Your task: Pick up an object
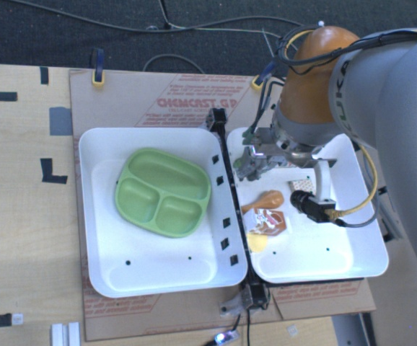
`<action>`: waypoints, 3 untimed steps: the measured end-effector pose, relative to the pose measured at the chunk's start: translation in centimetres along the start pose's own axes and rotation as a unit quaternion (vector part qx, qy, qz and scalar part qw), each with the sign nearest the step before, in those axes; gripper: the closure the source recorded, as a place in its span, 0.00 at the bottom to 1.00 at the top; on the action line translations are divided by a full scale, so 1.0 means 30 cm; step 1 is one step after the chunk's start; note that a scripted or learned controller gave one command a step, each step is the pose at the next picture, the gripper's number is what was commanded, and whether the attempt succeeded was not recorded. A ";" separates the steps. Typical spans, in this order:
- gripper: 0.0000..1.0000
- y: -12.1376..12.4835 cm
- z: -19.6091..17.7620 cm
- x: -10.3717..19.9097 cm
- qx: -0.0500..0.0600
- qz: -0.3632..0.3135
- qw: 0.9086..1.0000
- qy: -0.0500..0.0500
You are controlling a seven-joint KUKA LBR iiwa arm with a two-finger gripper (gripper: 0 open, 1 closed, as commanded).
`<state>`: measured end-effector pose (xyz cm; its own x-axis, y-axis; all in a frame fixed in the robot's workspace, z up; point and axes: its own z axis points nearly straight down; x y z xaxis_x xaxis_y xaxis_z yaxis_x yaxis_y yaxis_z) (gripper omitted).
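In the right bin (338, 265) lie a tan, drumstick-shaped piece (267, 200), a clear packet with red and white contents (268, 223) and a small yellow item (257, 242), all close to the bin's left wall. My gripper (250, 162) hangs over the bin's upper left part, just above and left of the tan piece. Nothing shows between its fingers. A small dotted white piece (302, 185) lies to the right of the gripper, partly hidden by the arm.
The left bin (97, 193) holds a green three-compartment plate (163, 191). A black divider (226, 193) with clips runs between the bins. The grey arm with its orange band (317, 71) covers the right bin's upper part. Cables trail across the bin's right side.
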<state>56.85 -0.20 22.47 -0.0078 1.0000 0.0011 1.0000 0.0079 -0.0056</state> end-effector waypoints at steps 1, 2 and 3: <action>1.00 0.037 0.048 0.163 0.001 0.001 1.000 -0.001; 1.00 0.095 0.017 0.346 0.000 0.000 1.000 0.000; 0.00 0.093 0.019 0.333 0.001 0.002 1.000 -0.002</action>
